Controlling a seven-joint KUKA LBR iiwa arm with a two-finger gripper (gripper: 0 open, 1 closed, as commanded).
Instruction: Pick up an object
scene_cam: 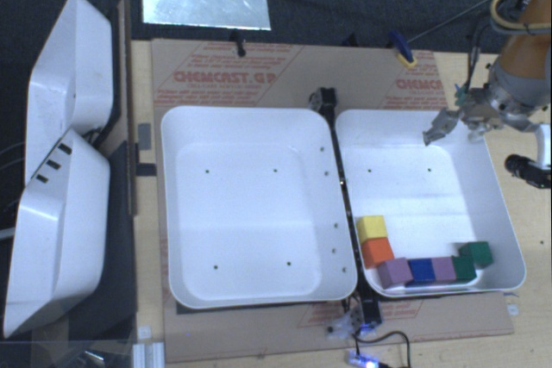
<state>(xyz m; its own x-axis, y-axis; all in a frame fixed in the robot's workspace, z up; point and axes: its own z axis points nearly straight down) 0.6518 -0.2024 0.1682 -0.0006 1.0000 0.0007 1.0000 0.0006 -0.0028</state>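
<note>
On the counter [147, 185] the left bin [250, 202] sits beside the right bin [431, 159], whose near edge holds a row of blocks: yellow block [372, 227], orange block [376, 251], purple block [395, 271], blue block [422, 270] and green block [474, 255] (all touching or nearly so). Over the right bin's far right corner hangs the tool [457, 123], fingers spread apart and grasping nothing, well apart from the blocks.
</note>
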